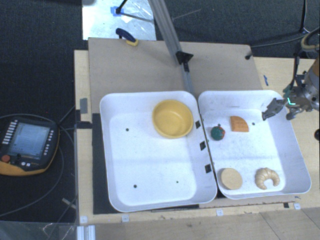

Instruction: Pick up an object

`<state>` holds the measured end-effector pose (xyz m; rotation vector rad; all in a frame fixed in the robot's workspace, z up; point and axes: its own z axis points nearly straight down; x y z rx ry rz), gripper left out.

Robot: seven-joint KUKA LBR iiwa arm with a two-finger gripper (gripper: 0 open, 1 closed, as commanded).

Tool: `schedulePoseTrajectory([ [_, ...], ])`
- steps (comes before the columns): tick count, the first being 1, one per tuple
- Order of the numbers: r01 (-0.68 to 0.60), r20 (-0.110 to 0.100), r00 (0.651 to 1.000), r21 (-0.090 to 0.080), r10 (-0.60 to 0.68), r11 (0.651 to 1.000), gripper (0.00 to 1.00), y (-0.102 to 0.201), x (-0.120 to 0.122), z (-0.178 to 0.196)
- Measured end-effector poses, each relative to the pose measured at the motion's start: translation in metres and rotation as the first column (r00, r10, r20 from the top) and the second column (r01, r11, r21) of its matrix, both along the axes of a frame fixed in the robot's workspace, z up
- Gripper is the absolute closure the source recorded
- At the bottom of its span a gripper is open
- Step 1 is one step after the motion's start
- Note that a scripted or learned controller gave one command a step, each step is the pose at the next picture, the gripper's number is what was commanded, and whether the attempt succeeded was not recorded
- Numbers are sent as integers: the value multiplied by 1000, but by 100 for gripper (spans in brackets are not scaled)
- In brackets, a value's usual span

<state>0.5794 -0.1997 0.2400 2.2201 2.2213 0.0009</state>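
While the gripper (281, 111) hangs at the right bin's (292, 151) upper-right rim w/ fingers spread wide and nothing between them, this looks like the approach step. Nearest pick is the orange wedge (239, 124) to its left, upper-middle of that bin; next move needs a shift left & descent over it.

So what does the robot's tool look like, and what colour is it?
The tool is mostly dark grey with two stubby fingers that are black at the ends. Where the fingers join, a tiny green-blue light glows. Behind it sits a grey metal block, and at the picture's edge you can just see a bit of orange from the arm.
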Motion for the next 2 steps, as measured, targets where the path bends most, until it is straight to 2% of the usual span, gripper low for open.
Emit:
schedulePoseTrajectory([
  [1, 0, 0, 1000, 0, 0, 1000, 0, 0, 0, 0],
  [2, 1, -4, 1000, 1, -1, 1000, 0, 0, -8, -45],
])
